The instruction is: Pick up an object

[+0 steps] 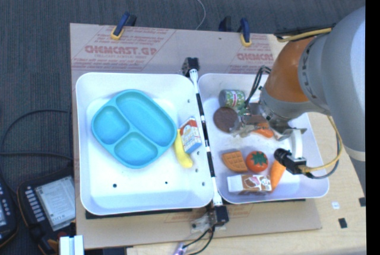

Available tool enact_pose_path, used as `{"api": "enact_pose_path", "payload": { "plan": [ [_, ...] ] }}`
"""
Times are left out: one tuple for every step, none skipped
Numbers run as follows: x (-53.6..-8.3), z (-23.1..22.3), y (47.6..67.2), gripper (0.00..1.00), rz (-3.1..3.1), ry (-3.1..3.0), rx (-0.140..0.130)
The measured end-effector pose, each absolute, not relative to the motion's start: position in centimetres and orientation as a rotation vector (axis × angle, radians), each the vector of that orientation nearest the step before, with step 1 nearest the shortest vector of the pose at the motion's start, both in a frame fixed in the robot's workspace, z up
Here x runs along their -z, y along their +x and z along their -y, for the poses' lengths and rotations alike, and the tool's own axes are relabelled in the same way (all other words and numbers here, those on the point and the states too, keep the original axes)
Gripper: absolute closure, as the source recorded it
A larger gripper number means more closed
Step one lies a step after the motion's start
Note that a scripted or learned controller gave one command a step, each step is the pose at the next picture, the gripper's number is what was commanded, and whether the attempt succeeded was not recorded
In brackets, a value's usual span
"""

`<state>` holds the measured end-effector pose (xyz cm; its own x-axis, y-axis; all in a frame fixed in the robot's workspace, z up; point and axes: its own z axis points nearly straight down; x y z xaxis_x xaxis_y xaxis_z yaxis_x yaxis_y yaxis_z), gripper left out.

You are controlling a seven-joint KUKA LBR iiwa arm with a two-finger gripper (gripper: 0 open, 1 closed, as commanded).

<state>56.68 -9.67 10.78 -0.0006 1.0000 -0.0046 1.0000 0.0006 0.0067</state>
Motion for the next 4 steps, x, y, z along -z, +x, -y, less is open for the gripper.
{"api": "enact_pose_path", "payload": {
  "plan": [
    [-10.8, 9.7, 56.7, 0.0, -2.216, 2.215, -0.001],
    [-11.7, 9.7, 56.7, 1.0, -2.217, 2.215, 0.0],
    [-11.7, 9.7, 56.7, 0.0, -2.216, 2.215, 0.001],
    [-12.7, 9.7, 56.6, 1.0, -2.216, 2.215, 0.002]
  ]
}}
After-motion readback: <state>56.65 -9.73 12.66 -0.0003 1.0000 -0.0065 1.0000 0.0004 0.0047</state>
